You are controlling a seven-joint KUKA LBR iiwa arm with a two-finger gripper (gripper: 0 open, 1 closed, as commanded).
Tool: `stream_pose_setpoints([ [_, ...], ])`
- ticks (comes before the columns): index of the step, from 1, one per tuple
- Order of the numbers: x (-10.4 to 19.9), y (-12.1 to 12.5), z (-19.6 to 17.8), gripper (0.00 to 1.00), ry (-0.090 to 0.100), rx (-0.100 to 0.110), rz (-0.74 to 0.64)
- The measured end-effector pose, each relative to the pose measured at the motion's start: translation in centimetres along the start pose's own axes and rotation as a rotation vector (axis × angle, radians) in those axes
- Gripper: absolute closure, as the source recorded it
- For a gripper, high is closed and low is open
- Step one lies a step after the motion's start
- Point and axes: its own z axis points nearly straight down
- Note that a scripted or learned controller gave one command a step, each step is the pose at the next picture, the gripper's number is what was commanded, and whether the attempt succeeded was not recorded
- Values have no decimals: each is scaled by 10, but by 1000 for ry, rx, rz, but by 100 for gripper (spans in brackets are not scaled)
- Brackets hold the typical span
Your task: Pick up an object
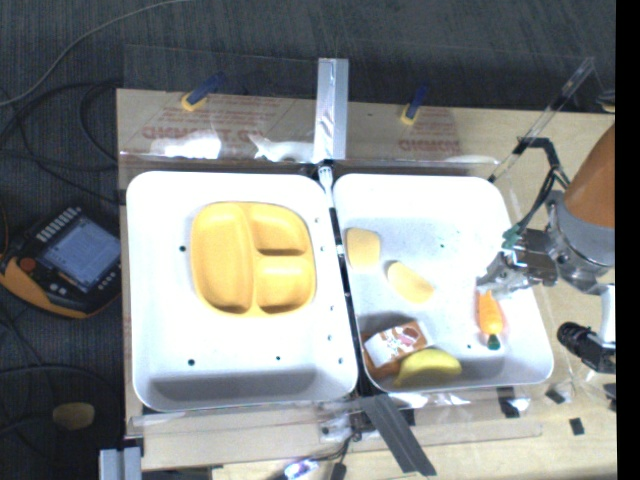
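The gripper (500, 280) hung at the right edge of the right bin (440, 193), just above the orange carrot-like toy (489, 318) that lay against the bin's right wall; whether its fingers were spread or pressed together could not be told, since they merged into a small grey blur.

The likeliest failure, as a judgement, was a miss or a glancing pinch; the carrot sat so close to the wall that one finger could strike the rim or slope instead of clearing it, and the toy's tapered, rounded shape could squirt out sideways. A descent slightly off would push it along the wall towards the corner.

Other candidates lay well apart from the gripper: a pale yellow block (363, 247), a pale oval piece (410, 282), a red-and-white packet (395, 344) touching a yellow banana-like toy (430, 366); the left bin (160, 368) held a yellow divided tray (252, 256).

The arm's wrist (590, 218) was cut off at the frame's right; the carrot's dark lower tip was too small to identify.
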Motion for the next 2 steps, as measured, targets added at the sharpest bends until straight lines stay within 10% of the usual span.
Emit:
stream_pose_setpoints([
  [1, 0, 0, 0, 0, 0, 0, 0],
  [2, -15, 23, 141, 0, 2, -13, 122],
])
